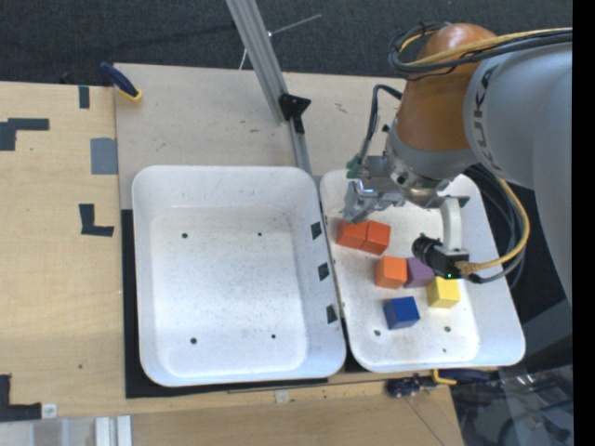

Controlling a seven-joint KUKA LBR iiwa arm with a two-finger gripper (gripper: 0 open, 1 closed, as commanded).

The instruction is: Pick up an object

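Orange block (363, 237) partly under hand (358, 210)

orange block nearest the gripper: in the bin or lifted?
In the bin. The long orange block lies flat on the floor of the right bin, with the gripper just above its upper edge.

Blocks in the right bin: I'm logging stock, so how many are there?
5, all in the right white bin: a long orange block below the gripper, a small orange cube, a purple block, a yellow cube, a blue cube. The arm may hide more.
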